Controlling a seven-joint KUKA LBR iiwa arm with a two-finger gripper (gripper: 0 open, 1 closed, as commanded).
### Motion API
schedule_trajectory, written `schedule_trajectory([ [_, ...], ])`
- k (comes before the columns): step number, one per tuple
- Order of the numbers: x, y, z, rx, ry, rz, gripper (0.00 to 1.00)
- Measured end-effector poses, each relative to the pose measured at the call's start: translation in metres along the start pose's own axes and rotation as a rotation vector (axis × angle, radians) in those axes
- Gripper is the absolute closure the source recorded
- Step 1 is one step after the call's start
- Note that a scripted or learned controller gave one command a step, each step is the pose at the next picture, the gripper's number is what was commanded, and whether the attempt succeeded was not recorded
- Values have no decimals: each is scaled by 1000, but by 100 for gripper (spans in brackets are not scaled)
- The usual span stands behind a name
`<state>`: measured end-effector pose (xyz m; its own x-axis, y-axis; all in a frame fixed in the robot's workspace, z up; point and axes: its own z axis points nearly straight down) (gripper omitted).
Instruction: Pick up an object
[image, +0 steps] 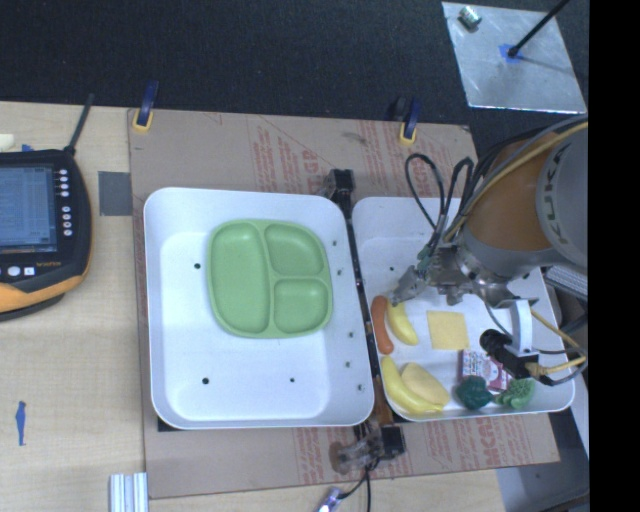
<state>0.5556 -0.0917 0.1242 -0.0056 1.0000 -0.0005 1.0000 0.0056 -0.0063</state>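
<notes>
Scattered over the floor of the right bin (385, 232): a flat yellow cheese slice (447, 328), a small yellow banana piece (402, 325) touching a reddish sausage (381, 323), a larger banana (413, 388) against the near wall, a small printed box (478, 367) and a green broccoli (474, 394). Probably toy food, so likely light, stiff and rather slick, not fragile. Best taken across the narrow width of the larger banana or the sausage. Harder with the cheese slice, lying flat with little edge to catch. Awkward too with the sausage, tight against the bin's left wall and pressed by the banana piece. Hovering over the middle of that bin, just beyond the cheese slice, the tool (438, 278), tucked under the bulky arm (520, 215) and a loop of black cables (440, 185); cannot tell whether spread or pressed together, and nothing seen held in it. Partly covered by the arm's hardware: a second green piece (517, 392) at the bin's right corner, shape unclear. In the left bin (180, 385), just a green divided plate (269, 277), well apart from the tool.
</notes>
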Motion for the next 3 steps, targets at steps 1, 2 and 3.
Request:
schedule_trajectory([
  [1, -121, 51, 32, -4, 1, 3, 0],
  [2, -121, -32, -11, -3, 0, 2, 0],
  [3, -90, 28, 21, -3, 0, -1, 0],
])
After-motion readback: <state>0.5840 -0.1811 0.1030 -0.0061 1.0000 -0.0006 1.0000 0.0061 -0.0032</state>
